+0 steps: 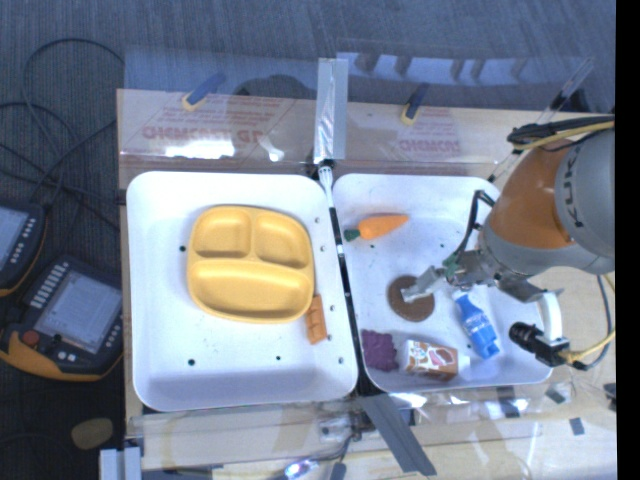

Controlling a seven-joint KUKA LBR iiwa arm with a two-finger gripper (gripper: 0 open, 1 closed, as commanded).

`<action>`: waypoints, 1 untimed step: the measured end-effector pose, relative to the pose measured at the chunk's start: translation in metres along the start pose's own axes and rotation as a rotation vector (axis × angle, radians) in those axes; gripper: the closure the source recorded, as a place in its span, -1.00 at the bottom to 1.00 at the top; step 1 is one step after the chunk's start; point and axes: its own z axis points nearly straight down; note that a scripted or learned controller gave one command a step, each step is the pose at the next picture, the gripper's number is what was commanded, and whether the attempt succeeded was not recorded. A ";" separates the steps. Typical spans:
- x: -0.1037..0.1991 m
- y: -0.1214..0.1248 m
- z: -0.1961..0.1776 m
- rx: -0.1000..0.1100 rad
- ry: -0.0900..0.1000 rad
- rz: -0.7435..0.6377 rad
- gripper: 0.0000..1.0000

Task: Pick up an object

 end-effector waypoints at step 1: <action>-0.045 -0.050 -0.003 -0.007 0.003 -0.163 -1.00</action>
